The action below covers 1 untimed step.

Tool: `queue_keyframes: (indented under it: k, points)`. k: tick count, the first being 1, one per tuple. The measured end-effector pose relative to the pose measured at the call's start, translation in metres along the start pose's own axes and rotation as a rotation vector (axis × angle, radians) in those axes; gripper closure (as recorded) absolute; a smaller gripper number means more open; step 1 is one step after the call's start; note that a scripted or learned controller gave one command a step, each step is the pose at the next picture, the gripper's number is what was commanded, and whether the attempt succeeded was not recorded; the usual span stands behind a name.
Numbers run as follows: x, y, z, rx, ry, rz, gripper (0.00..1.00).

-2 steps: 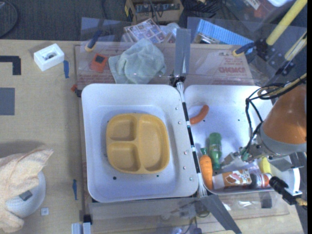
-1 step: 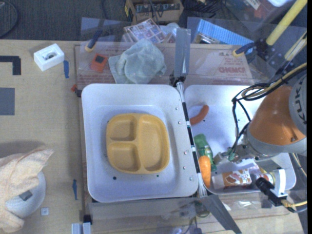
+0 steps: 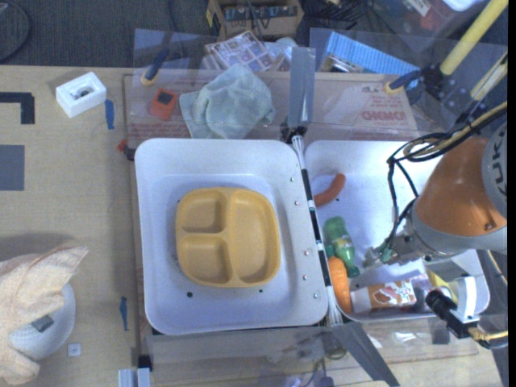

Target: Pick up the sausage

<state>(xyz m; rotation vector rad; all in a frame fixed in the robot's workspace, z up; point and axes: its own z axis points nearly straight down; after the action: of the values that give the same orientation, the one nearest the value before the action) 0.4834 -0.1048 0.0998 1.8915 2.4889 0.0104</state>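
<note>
Camera view: sausage [image 3: 330, 189] lies in right bin [image 3: 367, 158]; pincer [image 3: 377, 255] state unclear.

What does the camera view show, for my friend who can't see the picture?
A curved reddish sausage lies at the far end of the right white bin, while the robot arm's gripper sits lower down beside a green bottle, a carrot and an orange-labelled bottle. The left white bin holds a yellow divided plate.
</note>
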Motion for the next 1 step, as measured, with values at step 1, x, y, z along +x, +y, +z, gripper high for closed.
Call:
queue_keyframes:
  k: [1]
  points:
    - [0.0081, 0.0821, -0.0839, 0.017, 0.003, 0.537, 1.00]
